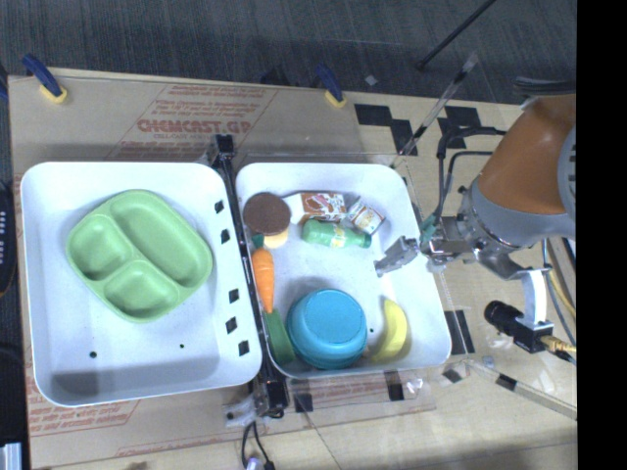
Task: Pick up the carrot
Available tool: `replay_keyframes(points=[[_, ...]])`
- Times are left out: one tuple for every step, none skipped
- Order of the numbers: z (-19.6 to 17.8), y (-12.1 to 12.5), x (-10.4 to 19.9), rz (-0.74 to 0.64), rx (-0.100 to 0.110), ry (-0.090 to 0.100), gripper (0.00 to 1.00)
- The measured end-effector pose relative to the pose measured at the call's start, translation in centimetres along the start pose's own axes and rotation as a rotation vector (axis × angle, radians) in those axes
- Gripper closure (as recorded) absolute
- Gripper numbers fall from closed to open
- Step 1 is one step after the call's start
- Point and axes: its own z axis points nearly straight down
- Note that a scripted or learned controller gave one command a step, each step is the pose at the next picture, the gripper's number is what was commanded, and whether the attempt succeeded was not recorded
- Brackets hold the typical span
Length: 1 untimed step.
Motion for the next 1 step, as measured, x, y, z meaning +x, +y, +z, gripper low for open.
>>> replay_keyframes(points=[[5.82, 1.05, 5.30, -0.015, 0.004, 0.000, 0.00]])
